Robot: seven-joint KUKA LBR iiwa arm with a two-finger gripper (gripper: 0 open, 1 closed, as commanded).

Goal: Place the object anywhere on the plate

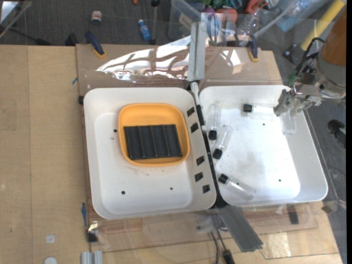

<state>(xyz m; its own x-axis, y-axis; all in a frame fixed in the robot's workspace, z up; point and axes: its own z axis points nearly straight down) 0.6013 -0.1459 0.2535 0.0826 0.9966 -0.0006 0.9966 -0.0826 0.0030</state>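
Hovering at the right edge of the frame, the tool (288,108) sits over the upper right rim of the right bin (308,164), and whether it is clenched or released cannot be told from this angle. Nothing can be seen held in it.

Inside the right bin lie several clear tubes with black caps. One tube (223,139) rests tilted near the bin's left wall, a second tube (237,186) lies lower down towards the bottom left of that bin, and a third, fainter tube (212,119) stands close to the divider higher up. A small black cap (247,108) sits alone in the upper middle of the bin, well apart from the tubes.

In the left bin (104,191) sits the orange plate (125,117), roughly centred, with a dark ribbed insert (152,142) covering its middle. No tube touches the plate.

Both bins rest side by side on the wooden surface (38,147).
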